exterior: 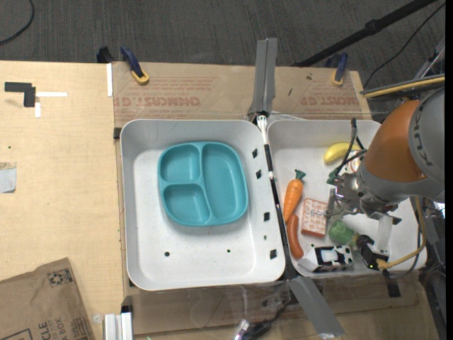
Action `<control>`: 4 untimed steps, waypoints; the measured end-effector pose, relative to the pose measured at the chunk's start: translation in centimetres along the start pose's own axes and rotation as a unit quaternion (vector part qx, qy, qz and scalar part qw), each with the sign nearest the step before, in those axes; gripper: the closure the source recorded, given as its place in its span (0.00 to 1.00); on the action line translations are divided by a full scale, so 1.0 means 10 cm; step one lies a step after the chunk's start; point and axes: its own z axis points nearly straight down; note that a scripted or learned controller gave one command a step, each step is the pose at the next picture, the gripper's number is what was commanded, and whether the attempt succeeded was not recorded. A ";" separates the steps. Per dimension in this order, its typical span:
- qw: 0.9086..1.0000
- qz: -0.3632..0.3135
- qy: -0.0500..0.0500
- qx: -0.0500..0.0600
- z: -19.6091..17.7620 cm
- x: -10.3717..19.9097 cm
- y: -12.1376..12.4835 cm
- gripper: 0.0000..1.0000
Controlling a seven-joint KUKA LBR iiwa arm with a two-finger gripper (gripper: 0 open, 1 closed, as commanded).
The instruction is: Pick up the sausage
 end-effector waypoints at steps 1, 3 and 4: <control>0.990 0.141 0.000 0.001 0.01 0.01 -0.31 1.00; 0.974 0.225 0.002 -0.006 -0.02 0.04 -0.38 1.00; 0.995 0.100 -0.001 0.000 -0.99 0.23 -0.35 1.00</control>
